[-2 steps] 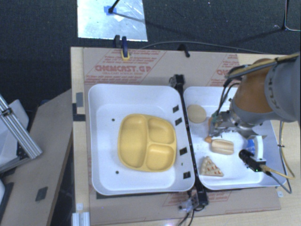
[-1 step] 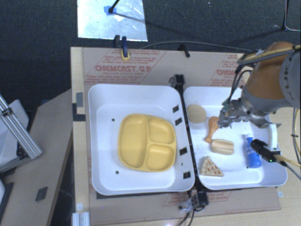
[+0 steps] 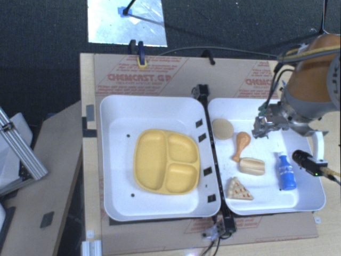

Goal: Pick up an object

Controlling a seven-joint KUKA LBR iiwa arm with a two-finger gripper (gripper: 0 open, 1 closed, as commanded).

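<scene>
The right bin (image 3: pixel 314 196) holds a round tan cookie (image 3: pixel 222 128), an orange chicken drumstick (image 3: pixel 241 145), a hot dog bun (image 3: pixel 251 166), a pizza slice (image 3: pixel 239 189) and a blue bottle (image 3: pixel 286 172). My gripper (image 3: pixel 260 128) hangs over the upper middle of this bin, just right of the drumstick's top and above the bottle. Nothing shows between its tips. The left bin (image 3: pixel 114 143) holds a yellow divided tray (image 3: pixel 166 160).
The grey arm with its orange band (image 3: pixel 314 63) reaches in from the right over the right bin's far corner. A black clip and cable (image 3: pixel 201 91) sit at the seam between the bins. A metal frame (image 3: pixel 21 148) stands at the left.
</scene>
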